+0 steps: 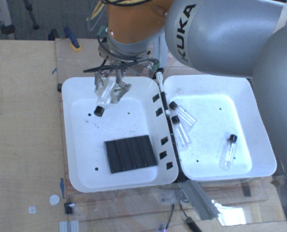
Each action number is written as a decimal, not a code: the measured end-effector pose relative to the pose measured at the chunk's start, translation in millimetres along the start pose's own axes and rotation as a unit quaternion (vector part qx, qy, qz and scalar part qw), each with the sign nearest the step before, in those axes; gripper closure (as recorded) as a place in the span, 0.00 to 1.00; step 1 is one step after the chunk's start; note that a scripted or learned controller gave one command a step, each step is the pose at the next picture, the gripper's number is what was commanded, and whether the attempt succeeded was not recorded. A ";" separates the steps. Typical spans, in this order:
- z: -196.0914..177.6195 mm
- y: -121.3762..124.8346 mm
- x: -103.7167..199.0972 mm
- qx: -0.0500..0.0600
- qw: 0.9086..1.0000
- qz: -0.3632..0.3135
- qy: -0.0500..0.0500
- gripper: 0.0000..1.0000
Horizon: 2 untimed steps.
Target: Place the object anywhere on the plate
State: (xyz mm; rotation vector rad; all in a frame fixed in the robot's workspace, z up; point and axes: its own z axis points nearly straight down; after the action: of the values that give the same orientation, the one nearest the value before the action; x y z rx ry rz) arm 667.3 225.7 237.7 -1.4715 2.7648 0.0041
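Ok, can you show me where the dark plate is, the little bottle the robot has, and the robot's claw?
dark plate (131, 153), camera view, middle of its ribbed top.
little bottle (101, 102), camera view, clear body between the fingers.
gripper (110, 89), camera view, midway between its fingertips.

A clear vial (102, 102) with a black cap hangs tilted, above the dark ribbed plate (130, 153) lying flat.

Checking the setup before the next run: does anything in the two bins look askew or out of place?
The black plate lies slightly rotated in the left bin. In the right bin, two clear vials are jammed against the divider, a third lies loose. The gripper holds another vial tilted above the left bin.
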 end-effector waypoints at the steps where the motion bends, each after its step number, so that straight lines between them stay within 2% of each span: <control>1: 34.3 25.5 27.3 -0.002 0.990 -0.144 0.003 1.00; 2: 56.1 -9.3 52.9 -0.003 0.931 -0.366 0.002 1.00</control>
State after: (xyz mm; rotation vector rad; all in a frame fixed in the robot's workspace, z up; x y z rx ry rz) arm 645.8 177.0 181.1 -2.3856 2.0393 0.0044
